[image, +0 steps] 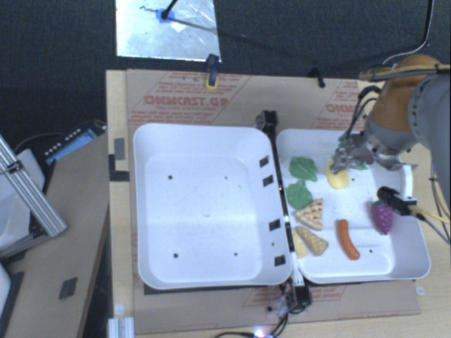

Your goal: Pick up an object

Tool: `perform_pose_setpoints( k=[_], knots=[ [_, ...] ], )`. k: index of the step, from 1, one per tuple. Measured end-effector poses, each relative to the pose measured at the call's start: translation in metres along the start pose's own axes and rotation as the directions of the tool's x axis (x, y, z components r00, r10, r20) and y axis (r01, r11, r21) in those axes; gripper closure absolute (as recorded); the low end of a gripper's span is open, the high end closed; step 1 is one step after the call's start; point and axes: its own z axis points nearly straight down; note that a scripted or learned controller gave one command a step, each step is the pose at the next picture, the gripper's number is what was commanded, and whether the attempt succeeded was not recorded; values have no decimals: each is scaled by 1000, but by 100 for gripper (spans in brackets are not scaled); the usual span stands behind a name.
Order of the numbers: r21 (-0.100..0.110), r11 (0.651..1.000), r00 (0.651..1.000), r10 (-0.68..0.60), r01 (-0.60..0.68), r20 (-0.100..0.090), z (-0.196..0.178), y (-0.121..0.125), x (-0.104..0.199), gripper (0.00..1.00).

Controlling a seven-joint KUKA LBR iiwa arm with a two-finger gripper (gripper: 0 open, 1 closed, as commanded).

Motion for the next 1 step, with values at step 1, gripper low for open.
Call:
perform_pose_setpoints(
  k=[1],
  knots=[
    [-10, 1000, 1000, 2, -2, 4, -146, 28, -7, 100]
  ],
)
